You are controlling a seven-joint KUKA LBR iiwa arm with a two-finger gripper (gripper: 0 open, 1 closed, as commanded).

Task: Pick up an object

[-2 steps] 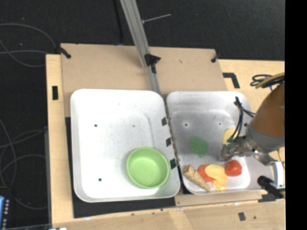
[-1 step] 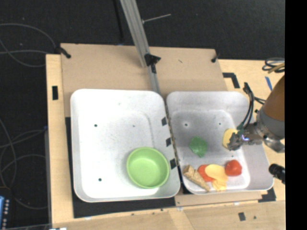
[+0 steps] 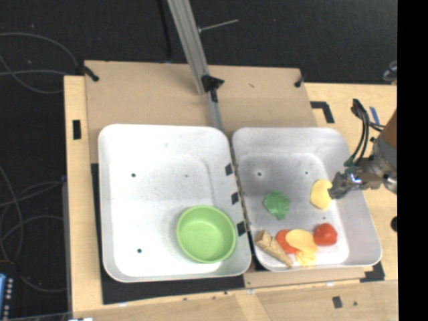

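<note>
Worktop (image 3: 167, 92) carries two white bins: left bin (image 3: 134, 152) with a green bowl (image 3: 206, 233) near its front-right corner, right bin (image 3: 294, 146) with the small items. Gripper (image 3: 340, 184) reaches in over the right bin's right edge, its tip touching a yellow object (image 3: 321, 194), roundish, no clear long axis; can't tell how far open it is or whether it grips. Smaller bits toward the front edge: green piece (image 3: 277, 204), red object (image 3: 325, 235), tan piece (image 3: 271, 246); no readable writing.

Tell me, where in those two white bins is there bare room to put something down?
The left bin is bare across its far half and near-left corner; a green bowl sits near its front right. The right bin is bare along its far side. Its front is crowded: green lump, yellow piece by the gripper, red ball, cracker.
</note>
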